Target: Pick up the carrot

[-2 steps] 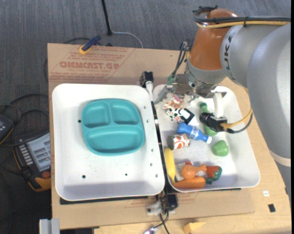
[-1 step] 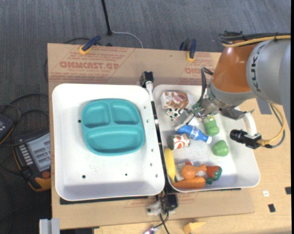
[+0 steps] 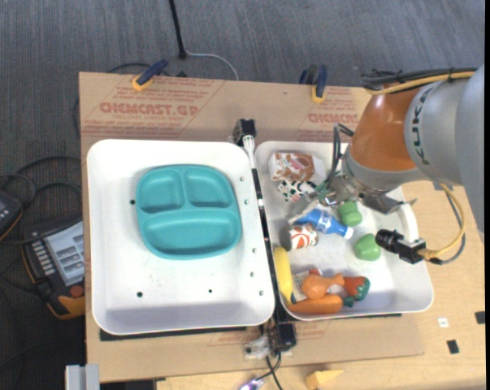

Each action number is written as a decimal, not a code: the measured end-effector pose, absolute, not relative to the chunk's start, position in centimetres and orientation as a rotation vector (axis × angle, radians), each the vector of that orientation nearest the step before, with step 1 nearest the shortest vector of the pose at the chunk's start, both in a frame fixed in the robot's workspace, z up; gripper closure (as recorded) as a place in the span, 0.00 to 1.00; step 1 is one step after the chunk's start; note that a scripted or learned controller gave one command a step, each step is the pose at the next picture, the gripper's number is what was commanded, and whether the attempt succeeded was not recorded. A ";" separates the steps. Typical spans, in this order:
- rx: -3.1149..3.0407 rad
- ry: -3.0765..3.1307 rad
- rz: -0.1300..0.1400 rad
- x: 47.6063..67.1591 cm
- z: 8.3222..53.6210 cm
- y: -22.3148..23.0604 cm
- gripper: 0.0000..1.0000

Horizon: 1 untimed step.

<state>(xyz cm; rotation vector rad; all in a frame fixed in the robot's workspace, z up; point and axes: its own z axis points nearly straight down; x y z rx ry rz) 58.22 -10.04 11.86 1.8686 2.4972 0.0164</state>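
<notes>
- The carrot [image 3: 316, 304] lies lengthwise along the near wall of the right bin [image 3: 419, 295], touching a banana [image 3: 283, 273] and other toy food.
- It looks like light, stiff, smooth plastic; grip across its middle.
- The wall crowds one side; open room lies above.
- The gripper [image 3: 332, 192] hangs farther back over the bin; I cannot tell its jaw state.

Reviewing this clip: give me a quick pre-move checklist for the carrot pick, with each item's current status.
1. Orange tapered carrot lies in the right white bin, near its front wall: ok.
2. Carrot top unobstructed: not ok, an orange round toy crowds it.
3. End effector above carrot: not ok, it sits further back in the bin.
4. Yellow banana beside carrot, may interfere: cannot tell.
5. Grasp state: cannot tell.
</notes>
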 end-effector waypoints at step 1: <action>1.504 2.718 0.013 56.8 11.4 -11.0 0.00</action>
